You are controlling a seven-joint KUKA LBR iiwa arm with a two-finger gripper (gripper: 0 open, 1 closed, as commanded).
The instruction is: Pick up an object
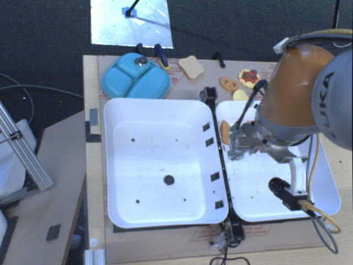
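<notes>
Bench (94, 148) — two white bins (160, 159), blue tray (135, 76)

Even, fairly bright light falls from above. The two white bins (160, 164) come out almost blown, with soft shadows along their walls. A foil sheet (131, 14) on the far floor throws pale glare. The dark floor (44, 32) stays dim and grainy. The arm (309, 93), near the camera at right, looks soft and slightly blurred.

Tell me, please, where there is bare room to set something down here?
The left bin floor is open around a small dark object. The right bin is crowded under the arm and end effector.
</notes>
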